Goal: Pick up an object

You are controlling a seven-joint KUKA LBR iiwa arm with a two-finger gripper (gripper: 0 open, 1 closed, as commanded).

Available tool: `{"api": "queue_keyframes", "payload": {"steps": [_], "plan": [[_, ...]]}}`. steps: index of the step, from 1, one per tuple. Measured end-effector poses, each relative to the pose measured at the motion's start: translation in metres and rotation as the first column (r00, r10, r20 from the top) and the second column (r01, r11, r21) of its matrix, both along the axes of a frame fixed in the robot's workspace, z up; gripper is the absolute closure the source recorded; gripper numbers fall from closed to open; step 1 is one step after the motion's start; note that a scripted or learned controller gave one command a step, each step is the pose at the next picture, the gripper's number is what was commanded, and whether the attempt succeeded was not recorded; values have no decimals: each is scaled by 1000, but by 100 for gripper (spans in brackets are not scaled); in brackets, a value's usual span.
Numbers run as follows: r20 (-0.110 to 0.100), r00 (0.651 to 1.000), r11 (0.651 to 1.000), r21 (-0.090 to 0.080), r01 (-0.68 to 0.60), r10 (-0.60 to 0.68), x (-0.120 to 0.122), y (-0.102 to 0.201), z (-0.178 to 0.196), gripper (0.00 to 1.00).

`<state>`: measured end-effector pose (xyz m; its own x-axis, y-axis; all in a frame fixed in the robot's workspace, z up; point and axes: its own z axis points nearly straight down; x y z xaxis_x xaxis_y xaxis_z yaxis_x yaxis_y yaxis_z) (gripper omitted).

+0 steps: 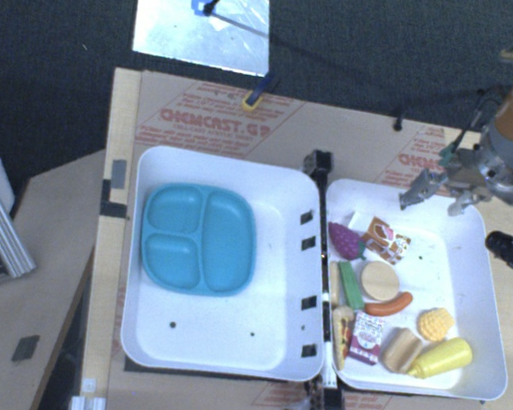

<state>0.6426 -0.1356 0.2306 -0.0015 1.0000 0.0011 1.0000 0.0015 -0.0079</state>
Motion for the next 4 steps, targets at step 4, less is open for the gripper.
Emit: {"api": "queue_keyframes", "payload": {"steps": [4], "plan": [[25, 1000, 1000, -4, -2, 2, 1, -12, -123, 0]]}}
